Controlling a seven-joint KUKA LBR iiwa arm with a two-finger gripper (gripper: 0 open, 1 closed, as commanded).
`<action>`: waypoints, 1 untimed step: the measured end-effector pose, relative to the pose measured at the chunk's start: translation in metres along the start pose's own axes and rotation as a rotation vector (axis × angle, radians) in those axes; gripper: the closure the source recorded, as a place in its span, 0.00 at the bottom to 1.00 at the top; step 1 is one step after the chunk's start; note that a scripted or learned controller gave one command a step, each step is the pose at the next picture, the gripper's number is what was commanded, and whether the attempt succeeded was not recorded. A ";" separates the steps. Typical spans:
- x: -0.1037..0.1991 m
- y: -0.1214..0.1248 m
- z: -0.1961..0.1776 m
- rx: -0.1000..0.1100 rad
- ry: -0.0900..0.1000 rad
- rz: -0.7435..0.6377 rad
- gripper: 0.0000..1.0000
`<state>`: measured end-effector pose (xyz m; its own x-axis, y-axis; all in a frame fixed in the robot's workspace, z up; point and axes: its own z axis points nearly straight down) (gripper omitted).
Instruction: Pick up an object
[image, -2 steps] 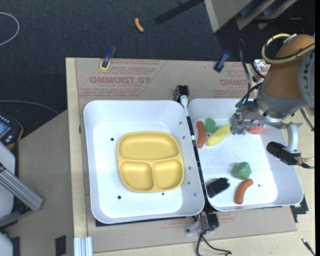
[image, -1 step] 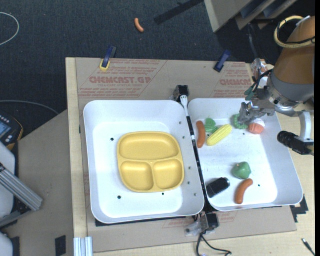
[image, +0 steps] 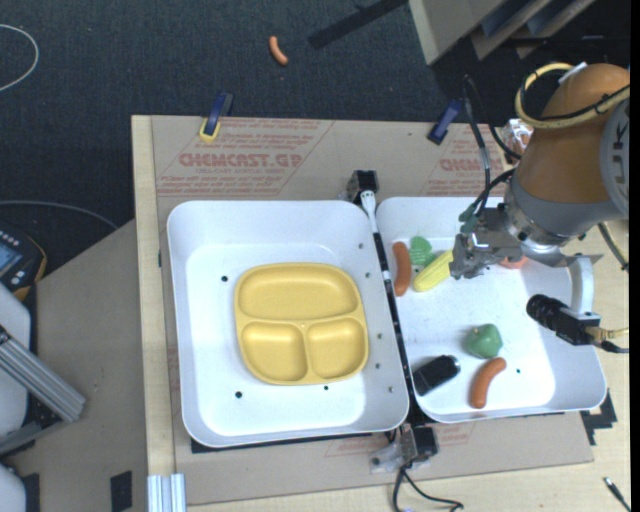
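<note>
Corn (image: 432, 272) lies in the right bin (image: 560, 395), upper left part, just beside a green piece (image: 420, 247) and a sausage (image: 401, 267) near the bin's left wall. Gripper (image: 466, 262) sits right at the corn's right end, touching or nearly; can't tell how far it's open or if it grips anything. Lower down: green pepper (image: 484, 340), second sausage (image: 487, 382), black item (image: 435, 373). Left bin (image: 195, 300) holds a yellow tray (image: 300, 322).

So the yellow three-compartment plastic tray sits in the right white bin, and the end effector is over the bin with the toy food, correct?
Not quite: the camera view shows the yellow three-compartment plastic tray in the left white bin. The end effector is indeed over the right bin with the toy food.
</note>
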<state>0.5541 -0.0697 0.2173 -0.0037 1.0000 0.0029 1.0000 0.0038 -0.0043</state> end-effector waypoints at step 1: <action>-0.007 -0.018 -0.007 -0.001 -0.002 0.004 1.00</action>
<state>0.5359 -0.0769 0.2246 0.0007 1.0000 0.0013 1.0000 -0.0007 -0.0029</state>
